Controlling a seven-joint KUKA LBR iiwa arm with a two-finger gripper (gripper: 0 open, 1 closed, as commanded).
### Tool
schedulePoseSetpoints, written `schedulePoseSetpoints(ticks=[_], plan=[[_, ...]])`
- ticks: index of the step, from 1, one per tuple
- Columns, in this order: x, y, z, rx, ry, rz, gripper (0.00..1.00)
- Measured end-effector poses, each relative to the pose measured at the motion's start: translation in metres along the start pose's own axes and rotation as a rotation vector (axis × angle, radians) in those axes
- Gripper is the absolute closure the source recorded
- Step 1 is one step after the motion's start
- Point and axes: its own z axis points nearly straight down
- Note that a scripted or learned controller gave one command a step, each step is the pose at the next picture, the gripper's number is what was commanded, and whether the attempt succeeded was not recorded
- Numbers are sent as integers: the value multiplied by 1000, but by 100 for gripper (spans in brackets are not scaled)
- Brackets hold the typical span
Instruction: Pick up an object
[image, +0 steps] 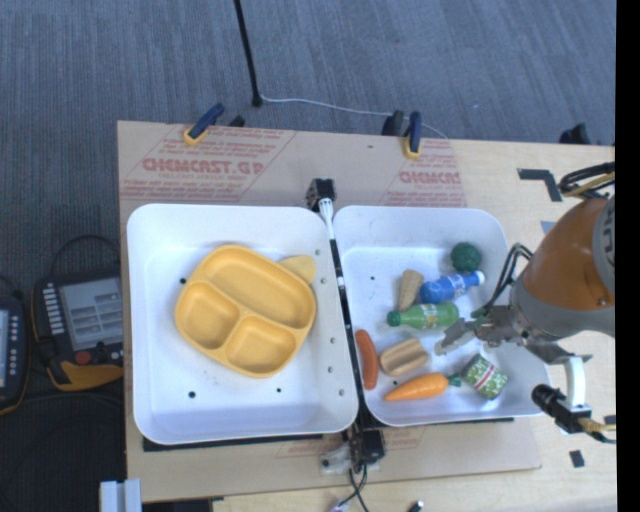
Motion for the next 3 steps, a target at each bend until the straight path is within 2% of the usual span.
schedulePoseSetpoints(ticks=[1, 2, 3], plan=[[33, 65, 12, 10, 10, -6, 0], [42, 127, 15, 13, 13, -7, 0], [55, 174, -25, 45, 20, -4, 0]])
